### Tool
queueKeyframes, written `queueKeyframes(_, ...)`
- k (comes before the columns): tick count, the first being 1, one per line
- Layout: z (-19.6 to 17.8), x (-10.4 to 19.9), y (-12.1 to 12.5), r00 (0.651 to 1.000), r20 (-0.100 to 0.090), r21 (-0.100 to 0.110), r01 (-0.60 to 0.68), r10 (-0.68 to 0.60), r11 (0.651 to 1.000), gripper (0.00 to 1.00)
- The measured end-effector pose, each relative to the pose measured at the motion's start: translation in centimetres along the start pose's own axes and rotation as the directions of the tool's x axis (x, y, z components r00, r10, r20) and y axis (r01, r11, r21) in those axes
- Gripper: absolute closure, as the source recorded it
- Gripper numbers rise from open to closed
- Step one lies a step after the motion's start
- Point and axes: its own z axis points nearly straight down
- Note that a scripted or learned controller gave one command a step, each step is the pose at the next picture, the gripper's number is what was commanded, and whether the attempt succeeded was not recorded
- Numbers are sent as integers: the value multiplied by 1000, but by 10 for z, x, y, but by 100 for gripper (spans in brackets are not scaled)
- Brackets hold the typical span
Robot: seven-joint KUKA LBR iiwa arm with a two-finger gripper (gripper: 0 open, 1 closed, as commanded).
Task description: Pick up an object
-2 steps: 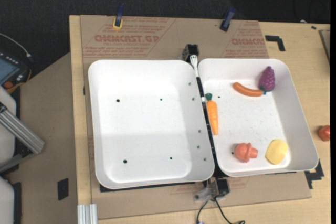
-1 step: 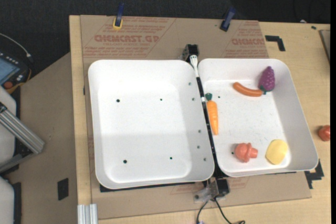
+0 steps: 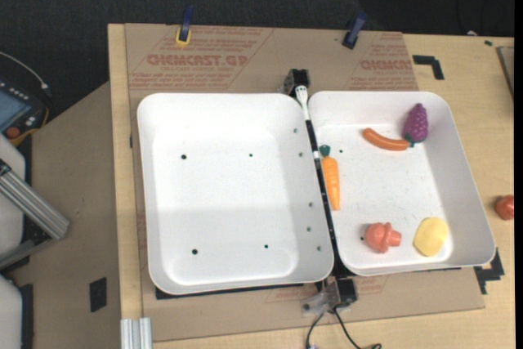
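The right bin [image 3: 458, 176] holds several toy foods. An orange carrot [image 3: 330, 181] lies along its left wall, green top pointing to the far side. A purple bunch of grapes [image 3: 416, 123] sits at the far right, touching the end of an orange sausage [image 3: 385, 140]. A yellow lemon [image 3: 431, 235] and a red-orange stemmed fruit [image 3: 380, 237] rest near the front wall.
The left bin [image 3: 221, 184] stands beside the right one on a brown cardboard sheet [image 3: 245, 53]. Clamps [image 3: 185, 32] pin the sheet at the far edge. A small orange object [image 3: 505, 208] lies on the bench right of the bins.
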Motion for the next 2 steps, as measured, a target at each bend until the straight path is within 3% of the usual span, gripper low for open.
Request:
queueKeyframes(1,0,46,77,1000,-1,-2,4,-4,1000,0)
queueKeyframes(2,-12,44,74,1000,2,-5,0,0,1000,100)
